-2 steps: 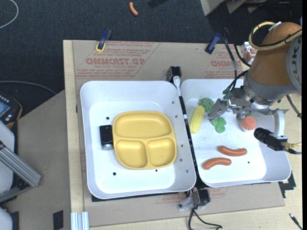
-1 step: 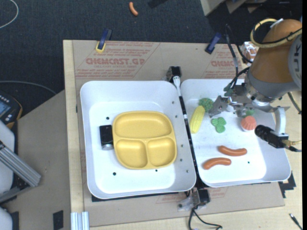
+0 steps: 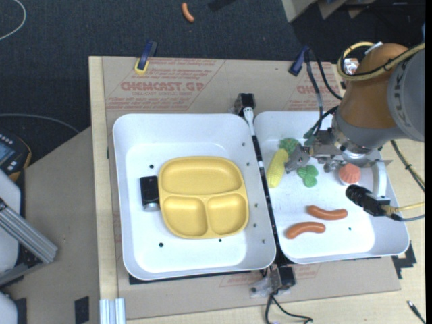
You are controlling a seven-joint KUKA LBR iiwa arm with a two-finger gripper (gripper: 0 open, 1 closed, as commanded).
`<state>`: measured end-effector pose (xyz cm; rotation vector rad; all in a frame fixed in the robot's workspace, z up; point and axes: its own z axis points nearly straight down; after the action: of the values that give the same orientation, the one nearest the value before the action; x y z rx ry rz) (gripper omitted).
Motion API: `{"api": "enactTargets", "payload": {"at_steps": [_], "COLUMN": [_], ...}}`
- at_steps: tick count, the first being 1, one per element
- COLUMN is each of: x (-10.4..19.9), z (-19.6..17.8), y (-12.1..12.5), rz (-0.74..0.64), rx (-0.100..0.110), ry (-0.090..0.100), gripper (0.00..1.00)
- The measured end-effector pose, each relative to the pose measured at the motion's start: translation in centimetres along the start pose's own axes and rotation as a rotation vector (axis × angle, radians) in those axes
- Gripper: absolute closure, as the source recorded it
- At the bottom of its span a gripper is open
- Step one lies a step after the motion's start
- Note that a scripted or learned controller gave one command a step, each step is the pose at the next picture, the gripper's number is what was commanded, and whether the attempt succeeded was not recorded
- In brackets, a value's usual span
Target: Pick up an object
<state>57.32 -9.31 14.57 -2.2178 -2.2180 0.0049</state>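
2 shallow white bins sit side by side on the bench; the left bin (image 3: 128, 201) carries a yellow 3-compartment tray (image 3: 201, 196) near its middle, with a small black block (image 3: 148, 191) touching the tray's left edge; the right bin (image 3: 388, 238) holds the loose items; a yellow corn cob (image 3: 277, 167) lies along its left wall near the far left corner; 2 green pieces sit just beside it, 1 (image 3: 289, 144) toward the far edge and 1 (image 3: 309, 175) a little nearer the middle; a pinkish-red round item (image 3: 349, 173) rests toward the right wall; 2 sausages lie toward the near edge, 1 (image 3: 327, 213) right of the other (image 3: 304, 229); the gripper (image 3: 305, 155) hangs low over the bin's far left part, between the 2 green pieces and close to the corn; whether its jaws are open or closed I cannot tell, and nothing is visibly held.
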Motion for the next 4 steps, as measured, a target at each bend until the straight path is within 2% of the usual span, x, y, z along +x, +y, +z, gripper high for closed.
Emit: {"api": "enactTargets", "payload": {"at_steps": [1, 2, 3, 4], "x": [-0.8, -0.9, -0.8, -1.1], "z": [4.8, 6.1, 5.0, -1.4], "y": [-0.5, -0.4, -0.4, -0.1], "rz": [0.001, 0.002, 0.002, -0.001], "rx": [-0.001, -0.004, -0.007, -0.013], "ry": [0.0, -0.002, -0.002, -0.003], "gripper": [0.0, 0.0, 1.0, 1.0]}}
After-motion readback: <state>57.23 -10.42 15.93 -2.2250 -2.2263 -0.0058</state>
